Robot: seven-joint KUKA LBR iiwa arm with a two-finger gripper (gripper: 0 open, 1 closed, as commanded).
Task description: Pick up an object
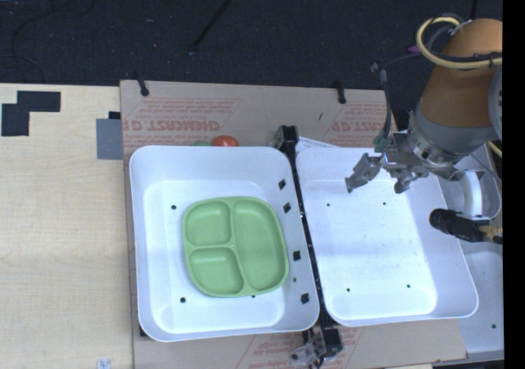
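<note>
Target is the green plate in the left bin, well apart from your jaws, which hang wide and unloaded over the right bin.

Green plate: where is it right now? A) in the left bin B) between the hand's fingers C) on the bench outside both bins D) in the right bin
A: the green plate, with its three compartments, lies flat on the floor of the left bin, while the hand hangs over the right bin, well apart from it.

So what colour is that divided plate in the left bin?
Light green plastic divided plate, clearest in the camera view.
</note>
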